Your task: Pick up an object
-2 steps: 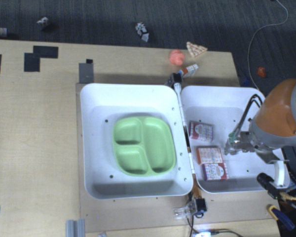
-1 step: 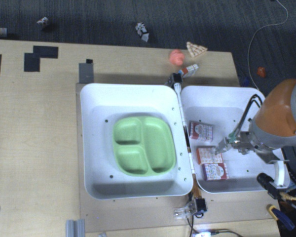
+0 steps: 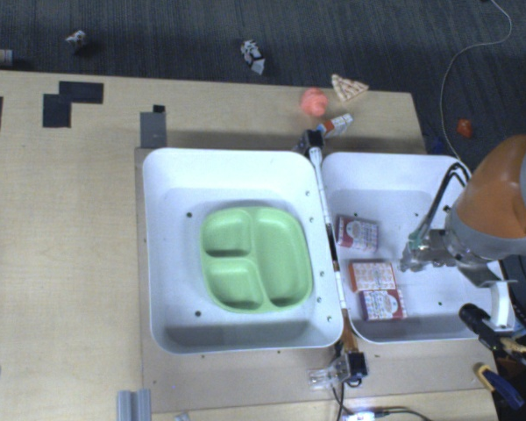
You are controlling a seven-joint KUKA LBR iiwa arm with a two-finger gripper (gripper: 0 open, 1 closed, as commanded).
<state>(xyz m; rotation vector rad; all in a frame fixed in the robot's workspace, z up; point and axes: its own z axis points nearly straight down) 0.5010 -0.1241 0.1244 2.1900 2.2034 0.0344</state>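
The right bin [image 3: 377,178] holds three small red-and-white packets: one [image 3: 357,233] near its left wall, a second [image 3: 373,276] below it, and a third [image 3: 382,304] at the front. My gripper [image 3: 417,258] hangs low over the bin's right half, just to the right of the middle packet and apart from it. The grey wrist with its orange band [image 3: 504,200] reaches in from the right. Nothing shows between the fingers.
The left bin [image 3: 171,191] carries a green divided plate [image 3: 255,257]. On the bench behind the bins lie a pink ball [image 3: 314,102], a pizza-slice toy [image 3: 349,87] and a small tube [image 3: 336,125]. A black cable loops above the right bin.
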